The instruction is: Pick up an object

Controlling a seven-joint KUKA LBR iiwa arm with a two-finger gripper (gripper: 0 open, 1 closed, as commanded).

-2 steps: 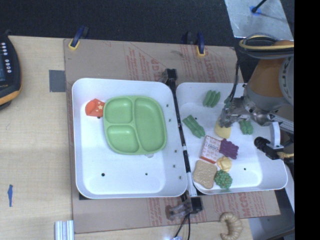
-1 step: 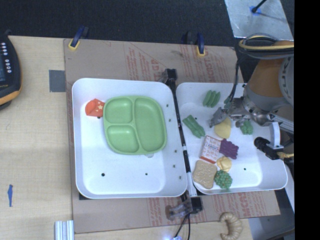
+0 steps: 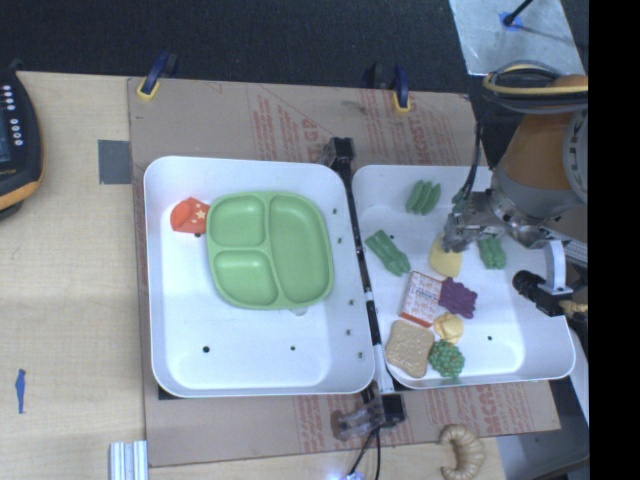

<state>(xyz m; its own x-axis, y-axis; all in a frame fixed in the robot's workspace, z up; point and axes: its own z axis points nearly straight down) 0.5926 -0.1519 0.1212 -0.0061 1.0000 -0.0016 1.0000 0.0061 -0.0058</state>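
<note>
The counter (image 3: 70, 298) carries two white bins side by side. The left bin (image 3: 250, 363) holds a green divided plate (image 3: 270, 248), and a small red piece (image 3: 188, 216) lies just beside the plate's left edge. The right bin (image 3: 530, 353) holds many small toy foods. The arm (image 3: 540, 153) reaches in from the right and hangs over the upper part of this bin.

The gripper (image 3: 462, 236) points down at a pale yellow piece (image 3: 446, 261) – it is right at the piece's top edge, maybe touching. Whether the jaws are wide or narrow I cannot tell; the wrist hides them, and nothing shows between them.

The yellow piece lies in the middle of the right bin. A green pod (image 3: 387, 252) is to its left, another green piece (image 3: 491, 254) just to its right, a third (image 3: 423, 197) further up. Below are a pink-and-white card (image 3: 422, 296), a purple piece (image 3: 458, 297), a cracker (image 3: 408, 347) and a broccoli (image 3: 446, 359).

I judge the yellow piece is light hollow plastic – stiff, smooth and a little slippery. It is rounded, so it may roll or squirt out. Better to take it across its narrow middle, with the jaws low on both sides.
</note>
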